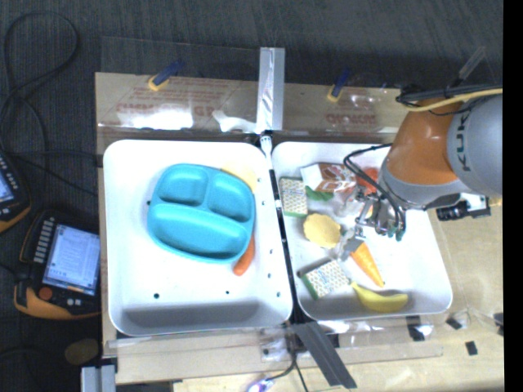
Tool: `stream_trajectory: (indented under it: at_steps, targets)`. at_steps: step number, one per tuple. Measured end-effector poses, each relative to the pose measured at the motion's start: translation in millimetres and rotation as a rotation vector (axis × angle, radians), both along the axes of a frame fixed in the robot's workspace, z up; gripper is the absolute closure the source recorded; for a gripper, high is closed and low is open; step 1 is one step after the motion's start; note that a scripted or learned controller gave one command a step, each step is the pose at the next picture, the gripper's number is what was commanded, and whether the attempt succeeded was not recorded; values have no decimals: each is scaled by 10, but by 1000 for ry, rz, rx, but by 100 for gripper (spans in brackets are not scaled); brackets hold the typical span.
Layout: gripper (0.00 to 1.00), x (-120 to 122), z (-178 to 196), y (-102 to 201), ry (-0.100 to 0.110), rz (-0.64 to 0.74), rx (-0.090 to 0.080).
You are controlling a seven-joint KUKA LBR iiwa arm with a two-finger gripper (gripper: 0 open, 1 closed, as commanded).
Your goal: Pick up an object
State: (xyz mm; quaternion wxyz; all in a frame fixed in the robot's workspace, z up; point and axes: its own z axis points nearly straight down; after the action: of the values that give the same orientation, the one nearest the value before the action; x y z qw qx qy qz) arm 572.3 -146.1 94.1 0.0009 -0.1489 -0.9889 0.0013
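Bins (122, 300) on the desk: two. Left bin held one blue tray (200, 211). Right bin held one banana (380, 300), one orange carrot (368, 263) and one yellow round (322, 230). Pincer (357, 233) hovered just above the carrot; its opening couldn't be judged.

The blue divided plastic tray (201, 211) looks smooth and faintly glossy; both shallow white plastic bins (196, 313) shine softly. The pale counter (478, 260) seems matt wood, perhaps plywood.
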Motion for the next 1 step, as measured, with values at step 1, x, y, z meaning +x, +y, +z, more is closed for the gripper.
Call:
stream_trajectory:
  at_steps: [1]
  targets:
    - [0, -608, -34, 211, -21, -178, -1]
